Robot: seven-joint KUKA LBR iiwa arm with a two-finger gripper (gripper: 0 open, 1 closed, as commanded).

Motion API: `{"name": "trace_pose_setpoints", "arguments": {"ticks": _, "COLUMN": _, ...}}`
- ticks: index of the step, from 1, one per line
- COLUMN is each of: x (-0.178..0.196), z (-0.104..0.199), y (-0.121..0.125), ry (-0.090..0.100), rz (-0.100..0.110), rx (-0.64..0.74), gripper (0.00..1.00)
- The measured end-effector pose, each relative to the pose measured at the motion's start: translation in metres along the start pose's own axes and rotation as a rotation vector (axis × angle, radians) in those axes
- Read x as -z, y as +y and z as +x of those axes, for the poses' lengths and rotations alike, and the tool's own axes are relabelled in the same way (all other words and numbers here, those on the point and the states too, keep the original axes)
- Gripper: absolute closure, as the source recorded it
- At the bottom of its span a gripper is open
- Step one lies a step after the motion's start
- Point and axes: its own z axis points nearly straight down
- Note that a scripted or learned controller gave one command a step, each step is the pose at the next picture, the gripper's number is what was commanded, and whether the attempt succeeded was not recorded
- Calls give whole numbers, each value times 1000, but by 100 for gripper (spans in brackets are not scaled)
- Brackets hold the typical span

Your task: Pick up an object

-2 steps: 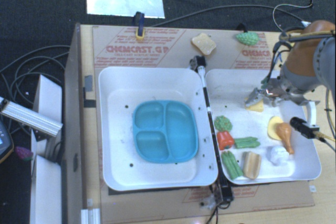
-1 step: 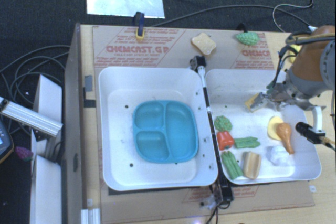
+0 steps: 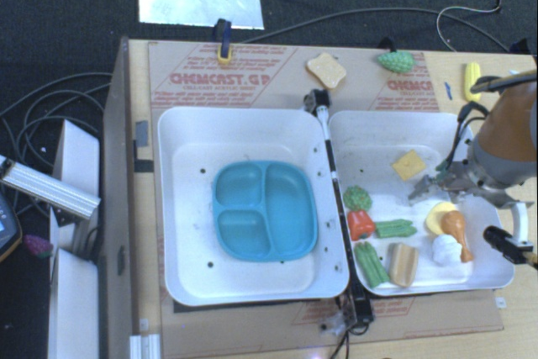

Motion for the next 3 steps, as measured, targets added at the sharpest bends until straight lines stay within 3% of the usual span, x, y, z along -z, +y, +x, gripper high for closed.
{"name": "trace_pose_setpoints", "arguments": {"ticks": 1, "x": 1, "z": 36, "y": 107, "ry": 0, "rz": -3, "rx": 4, "gripper": 0}}
{"name": "trace_pose_setpoints", "arguments": {"ticks": 2, "x": 1, "z": 28, "y": 82, "ry": 0, "rz": -1, "rx": 1, "gripper": 0}}
{"name": "trace_pose_setpoints", "arguments": {"ticks": 3, "x": 17, "z": 27, "y": 86, "ry": -5, "rz": -14, "rx": 4, "gripper": 100}}
